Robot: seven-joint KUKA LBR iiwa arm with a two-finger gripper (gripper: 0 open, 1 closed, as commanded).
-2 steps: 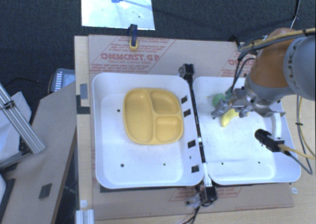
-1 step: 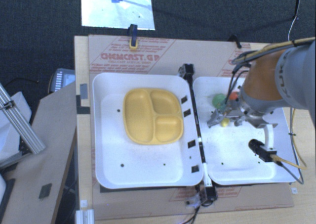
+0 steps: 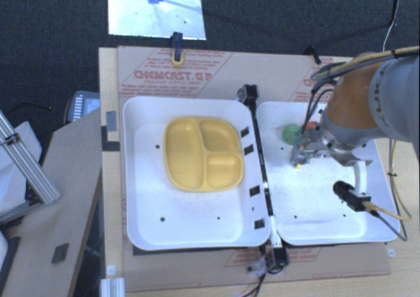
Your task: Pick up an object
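2 bins: white and shallow, side by side on the bench; the left bin (image 3: 141, 210) and the right bin (image 3: 315, 223) meet along a seam set with black clips (image 3: 250, 151).
Left bin: it holds a yellow plate (image 3: 187, 155) with 3 compartments, lying flat near the bin's middle, 1 large compartment on the left and 2 smaller ones on the right.
Right bin: it holds 1 small green object (image 3: 290, 134), rounded, in the far left part of the bin, near the seam.
My arm: grey with an orange band (image 3: 348, 102), reaching in from the view's right, over the right bin.
My gripper (image 3: 299, 157): low over the right bin's left half, just beside the green object, on its near side.
My grip: I cannot tell how wide it stands, nor whether it has hold of anything.
Contact: I cannot tell whether I touch the green object.
Under the bins: a brown board (image 3: 197, 73) with red lettering, and a yellow clamp (image 3: 177, 58) on its far edge.
Beyond the board: a pale sheet (image 3: 156, 0) lies flat on the dark floor.
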